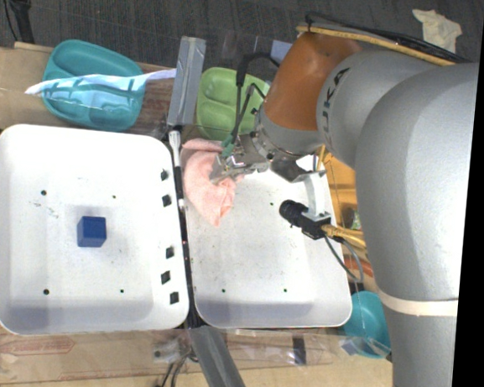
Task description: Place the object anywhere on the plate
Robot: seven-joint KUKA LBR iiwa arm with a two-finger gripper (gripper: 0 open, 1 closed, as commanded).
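Object: pink cloth point(207, 189), soft and crumpled, lying at the upper left of my right bin point(266, 304) beside the divider.
My pincer point(232, 162): down on the cloth's top edge; whether it is spread or pinching, I cannot tell.
Left bin point(14, 295): holds one blue cube point(92, 231).

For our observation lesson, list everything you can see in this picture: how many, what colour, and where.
bins: two, white, side by side on the bench
block: one, blue, in the left bin
cloth: one, pink, at the right bin's upper left corner
scoop: one, teal, above the left bin
green object: one, above the right bin
arm: one, grey with orange band, from the right
pincer: one, at the cloth's upper edge
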